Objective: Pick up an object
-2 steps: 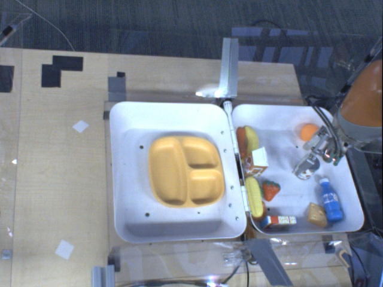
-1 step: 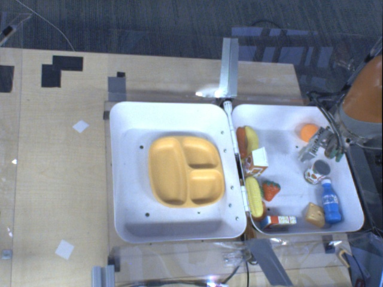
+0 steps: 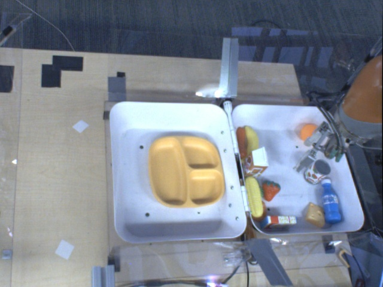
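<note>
Two white bins sit side by side on the bench. The left bin holds a yellow divided plate, lying flat in its middle. The right bin is crowded. Along its left wall lie a hot dog, a small white carton and a corn cob, with a strawberry just beside the cob. A red and white tube lies along the near wall, next to a brown lump, perhaps bread. An orange ball rests towards the far right corner.

The gripper hangs over the right side of this bin, between the ball and a small round cup with a dark middle. The cup is just beside the gripper's tip on the near side. Whether the two touch cannot be told, nor whether the gripper is spread or closed.

A blue bottle lies on the near side of the cup, close to the right wall, with the brown lump at its left. Its long axis runs far to near, slightly tilted, and its white cap points towards the cup. The cob and the hot dog also lie far to near, while the tube lies crosswise.
</note>
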You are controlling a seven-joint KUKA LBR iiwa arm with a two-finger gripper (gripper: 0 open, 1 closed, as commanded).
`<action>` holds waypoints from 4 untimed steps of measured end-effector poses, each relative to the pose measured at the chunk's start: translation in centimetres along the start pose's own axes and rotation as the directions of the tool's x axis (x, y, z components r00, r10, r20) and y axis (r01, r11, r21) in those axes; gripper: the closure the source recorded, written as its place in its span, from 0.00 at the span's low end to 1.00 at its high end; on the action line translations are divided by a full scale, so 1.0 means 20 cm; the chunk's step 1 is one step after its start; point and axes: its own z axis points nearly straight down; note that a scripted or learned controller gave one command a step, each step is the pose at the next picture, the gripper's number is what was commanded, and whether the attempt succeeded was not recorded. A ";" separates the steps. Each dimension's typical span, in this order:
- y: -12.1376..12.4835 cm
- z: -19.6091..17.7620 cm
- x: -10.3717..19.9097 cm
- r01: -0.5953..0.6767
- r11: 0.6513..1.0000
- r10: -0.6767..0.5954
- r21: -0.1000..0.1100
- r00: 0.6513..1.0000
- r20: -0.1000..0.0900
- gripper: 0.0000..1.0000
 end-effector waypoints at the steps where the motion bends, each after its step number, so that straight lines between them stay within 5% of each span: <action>1: -0.02 0.09 -0.08 -0.283 0.959 0.283 0.005 0.959 -0.007 0.00; 2: 0.15 0.16 -0.32 -0.589 0.808 0.590 0.007 0.808 -0.005 0.00; 3: 0.16 0.08 -0.33 -0.581 0.814 0.581 0.000 0.814 0.002 1.00; 4: 0.15 -0.37 -0.16 -0.634 0.774 0.634 -0.002 0.774 0.000 1.00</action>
